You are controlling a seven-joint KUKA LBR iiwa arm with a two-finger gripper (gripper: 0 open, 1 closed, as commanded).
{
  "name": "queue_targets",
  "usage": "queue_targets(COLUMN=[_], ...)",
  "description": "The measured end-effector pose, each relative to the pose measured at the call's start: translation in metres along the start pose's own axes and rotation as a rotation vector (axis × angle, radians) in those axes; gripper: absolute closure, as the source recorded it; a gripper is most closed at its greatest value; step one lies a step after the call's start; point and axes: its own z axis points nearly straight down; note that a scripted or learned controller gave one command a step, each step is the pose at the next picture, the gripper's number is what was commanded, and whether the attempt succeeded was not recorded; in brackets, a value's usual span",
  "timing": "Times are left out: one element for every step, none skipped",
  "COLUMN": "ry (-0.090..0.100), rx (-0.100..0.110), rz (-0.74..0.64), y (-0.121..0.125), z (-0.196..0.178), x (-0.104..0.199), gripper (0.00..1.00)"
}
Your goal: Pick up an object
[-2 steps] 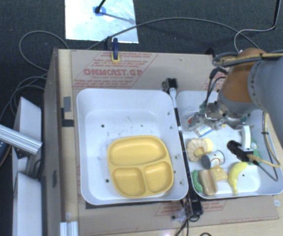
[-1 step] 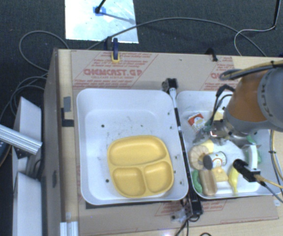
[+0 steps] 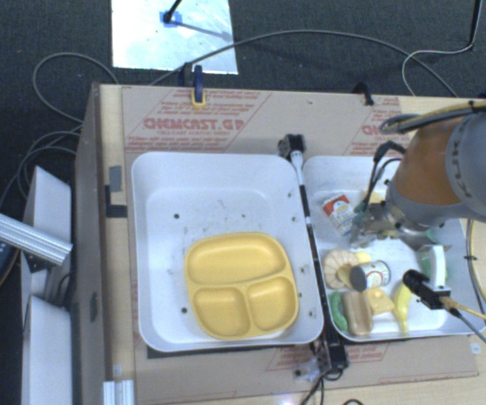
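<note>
Fingers (image 3: 363,229) down low in the right bin (image 3: 454,241); apart or together, cannot tell from up here. Red-and-white packet (image 3: 337,210) just beside, at ten o'clock, long axis slanting. Round ridged biscuit-like piece (image 3: 341,264) near, at seven o'clock. Yellow divided tray (image 3: 241,283) well apart in the left bin (image 3: 167,201).

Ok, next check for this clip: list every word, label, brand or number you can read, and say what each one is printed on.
"CHEMCAST GP": red print on the brown board under the bins, clearest at the far left; the small lines around it are too blurred to read.
The same red print repeats at the board's far right, cut off by the arm, unreadable.
Red and white packet in the right bin: markings too small to read.
</note>
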Motion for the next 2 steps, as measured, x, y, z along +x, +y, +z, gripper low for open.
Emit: queue_targets(ry=[0.000,0.000], rx=[0.000,0.003], rz=[0.000,0.002], y=[0.000,-0.046], z=[0.000,0.011], x=[0.000,-0.005], gripper=[0.00,0.00])
